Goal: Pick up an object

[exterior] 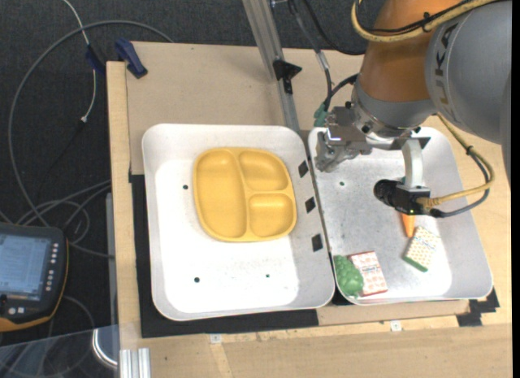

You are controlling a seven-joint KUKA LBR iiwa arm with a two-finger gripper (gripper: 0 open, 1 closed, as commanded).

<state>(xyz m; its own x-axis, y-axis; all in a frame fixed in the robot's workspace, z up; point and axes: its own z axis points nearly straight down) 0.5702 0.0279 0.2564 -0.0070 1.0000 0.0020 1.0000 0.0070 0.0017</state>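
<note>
Camera view shows the tabletop [122, 206] with 2 shallow white bins side by side. The left bin [162, 165] carries a yellow divided plate [244, 193] with 3 compartments, its long axis going about from the top to the bottom of the picture.

The right bin [463, 271] has 4 small things, all in its lower part. An orange carrot-like piece [407, 223] lies just under the black part of the arm, its thin end pointing down. Just below it is a pale patterned sponge-like block [422, 248] with a green edge, its long axis tilted from upper right to lower left. In the near left corner, a green piece [348, 276] touches a small red and white box [370, 273], and both have the long axis about vertical in the picture.

The pincer [331, 150] hangs over the far left corner of the right bin, well apart from these things. I cannot tell how the pincer stands, because the wrist covers it.
</note>
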